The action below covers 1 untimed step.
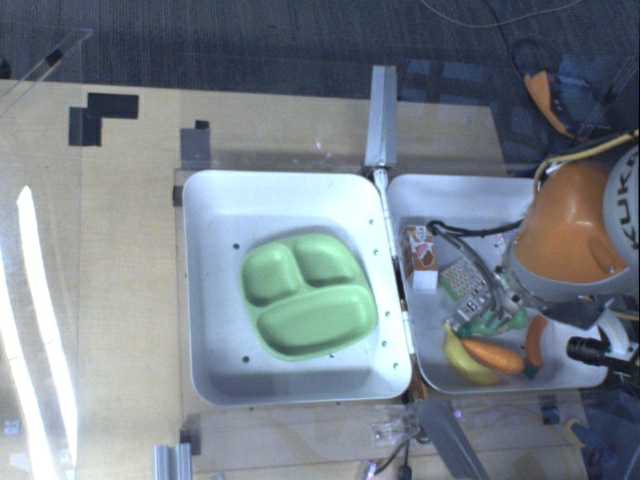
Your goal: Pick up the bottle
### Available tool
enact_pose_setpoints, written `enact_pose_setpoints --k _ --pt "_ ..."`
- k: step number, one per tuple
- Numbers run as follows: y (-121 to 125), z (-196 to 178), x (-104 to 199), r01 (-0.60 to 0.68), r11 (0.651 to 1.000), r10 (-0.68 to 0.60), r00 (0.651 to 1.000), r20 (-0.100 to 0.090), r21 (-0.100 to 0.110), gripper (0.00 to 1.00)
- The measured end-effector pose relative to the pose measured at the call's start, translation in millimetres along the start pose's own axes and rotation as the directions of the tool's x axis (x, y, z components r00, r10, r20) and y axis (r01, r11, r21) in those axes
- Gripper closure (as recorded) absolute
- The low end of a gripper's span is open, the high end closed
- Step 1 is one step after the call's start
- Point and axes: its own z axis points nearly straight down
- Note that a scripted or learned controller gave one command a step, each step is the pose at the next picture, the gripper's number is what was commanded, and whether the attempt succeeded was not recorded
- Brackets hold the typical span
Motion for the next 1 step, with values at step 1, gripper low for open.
enact_pose_setpoints --k 1 --pt "15.2 -150.6 18.1 -0.271 0.963 0.271 0.963 0.000 0.005 1.00"
